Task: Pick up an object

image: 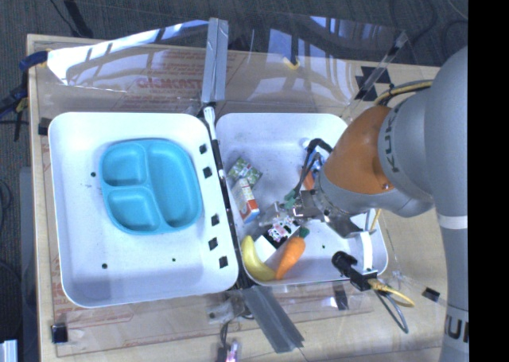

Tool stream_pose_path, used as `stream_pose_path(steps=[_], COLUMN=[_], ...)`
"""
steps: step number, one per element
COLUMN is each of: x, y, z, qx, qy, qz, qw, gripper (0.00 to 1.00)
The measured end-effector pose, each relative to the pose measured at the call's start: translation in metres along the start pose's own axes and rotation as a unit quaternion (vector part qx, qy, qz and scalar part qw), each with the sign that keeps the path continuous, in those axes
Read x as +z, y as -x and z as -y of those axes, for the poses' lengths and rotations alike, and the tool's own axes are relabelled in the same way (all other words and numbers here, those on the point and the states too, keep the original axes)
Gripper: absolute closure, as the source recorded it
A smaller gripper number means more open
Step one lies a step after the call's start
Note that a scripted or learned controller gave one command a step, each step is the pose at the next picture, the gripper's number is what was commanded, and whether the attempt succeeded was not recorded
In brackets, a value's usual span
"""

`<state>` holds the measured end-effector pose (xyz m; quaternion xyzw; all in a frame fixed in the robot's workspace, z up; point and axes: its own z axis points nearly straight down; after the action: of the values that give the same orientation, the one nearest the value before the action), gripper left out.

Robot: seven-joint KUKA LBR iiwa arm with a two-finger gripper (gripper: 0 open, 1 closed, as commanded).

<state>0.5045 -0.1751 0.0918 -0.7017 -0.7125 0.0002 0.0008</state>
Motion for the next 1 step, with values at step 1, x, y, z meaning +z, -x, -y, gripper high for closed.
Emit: stream_pose_path(steps=[1], x=[-0.0107], y=[0.0004], z=[-0.0017], qx=[-0.003], qy=[0.001], qz=[0.001], qw=[1.0], gripper=[1.0])
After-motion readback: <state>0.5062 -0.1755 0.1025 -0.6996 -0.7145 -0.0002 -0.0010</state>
